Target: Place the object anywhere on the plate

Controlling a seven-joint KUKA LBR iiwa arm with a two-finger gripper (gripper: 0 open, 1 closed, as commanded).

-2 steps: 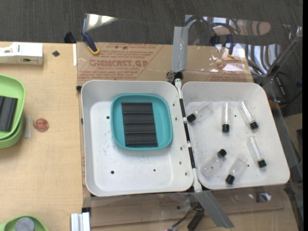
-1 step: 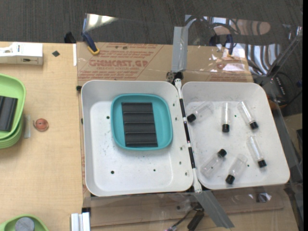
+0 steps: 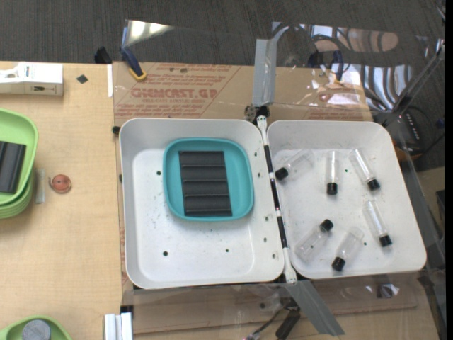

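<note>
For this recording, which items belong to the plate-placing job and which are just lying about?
Job items:
- teal plate, in the left bin
- six clear vials with black caps, loose in the right bin

Lying about:
- green trays at the left edge
- small orange disc on the bench
- white box, top left

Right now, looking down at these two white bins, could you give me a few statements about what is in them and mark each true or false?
1. A teal plate sits in the left bin. True.
2. A dark ridged insert lies on the plate. True.
3. The right bin holds a single vial. False: six clear vials with black caps lie scattered there, one at.
4. One vial already rests on the plate. False: all the vials lie in the right bin.
5. The bins stand side by side. True.
</note>
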